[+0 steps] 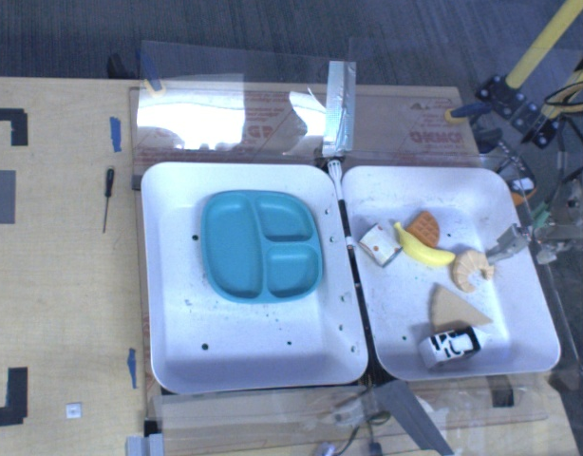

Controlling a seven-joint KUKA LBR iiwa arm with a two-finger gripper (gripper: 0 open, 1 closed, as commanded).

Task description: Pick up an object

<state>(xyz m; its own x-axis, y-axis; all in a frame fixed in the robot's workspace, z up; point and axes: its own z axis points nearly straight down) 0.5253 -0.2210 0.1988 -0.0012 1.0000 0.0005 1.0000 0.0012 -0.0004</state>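
Observation:
The right bin (529,345) holds several objects. A small white box (378,244) lies beside a yellow banana (424,250), with an orange waffle-like piece (425,225) just behind the banana. A tan bitten round (471,270), a tan wedge (454,307) and a black-and-white can (452,343) lie toward the front. My gripper (516,240) sits low at the bin's right rim, just right of the tan round and apart from it. Nothing shows in its grasp.
The left bin (168,350) holds a blue divided plate (263,245). A clear shiny sheet (235,112) with a taped post (339,107) stands behind the bins. A yellow pole (553,31) and cables crowd the far right. A screwdriver (107,196) lies on the bench at left.

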